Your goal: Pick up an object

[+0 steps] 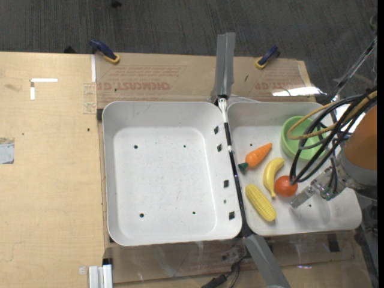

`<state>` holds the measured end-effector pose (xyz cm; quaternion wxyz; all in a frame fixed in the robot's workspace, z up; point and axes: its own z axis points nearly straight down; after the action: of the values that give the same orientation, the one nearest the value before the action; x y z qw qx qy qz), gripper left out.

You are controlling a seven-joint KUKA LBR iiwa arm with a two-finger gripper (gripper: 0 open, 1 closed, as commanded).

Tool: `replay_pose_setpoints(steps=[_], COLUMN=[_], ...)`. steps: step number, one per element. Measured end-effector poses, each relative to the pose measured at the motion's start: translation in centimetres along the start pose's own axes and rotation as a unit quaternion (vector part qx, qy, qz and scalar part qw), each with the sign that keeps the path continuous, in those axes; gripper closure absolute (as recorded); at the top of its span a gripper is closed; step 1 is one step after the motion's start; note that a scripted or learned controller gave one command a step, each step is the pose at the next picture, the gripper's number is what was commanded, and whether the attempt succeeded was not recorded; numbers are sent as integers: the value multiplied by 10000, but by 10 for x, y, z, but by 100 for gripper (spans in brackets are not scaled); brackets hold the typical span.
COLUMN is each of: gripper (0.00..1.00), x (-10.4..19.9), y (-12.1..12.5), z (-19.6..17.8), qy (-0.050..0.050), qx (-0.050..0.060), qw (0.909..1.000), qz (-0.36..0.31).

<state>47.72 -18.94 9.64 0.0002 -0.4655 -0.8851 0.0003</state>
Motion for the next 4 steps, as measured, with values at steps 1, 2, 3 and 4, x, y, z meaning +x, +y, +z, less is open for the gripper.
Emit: replay_pose_setpoints(steps=[1,2,3,4], gripper=[0,0,0,0], x=[-82,-30,9,6], y=[61,-12,60,127], z=[-114,5,4,4], qy=[-30,-4,-9,-1], qx=[-15,-2,-8,-2], qw=[9982,9999,9992,10000], qz=[-602,169,398,-42])
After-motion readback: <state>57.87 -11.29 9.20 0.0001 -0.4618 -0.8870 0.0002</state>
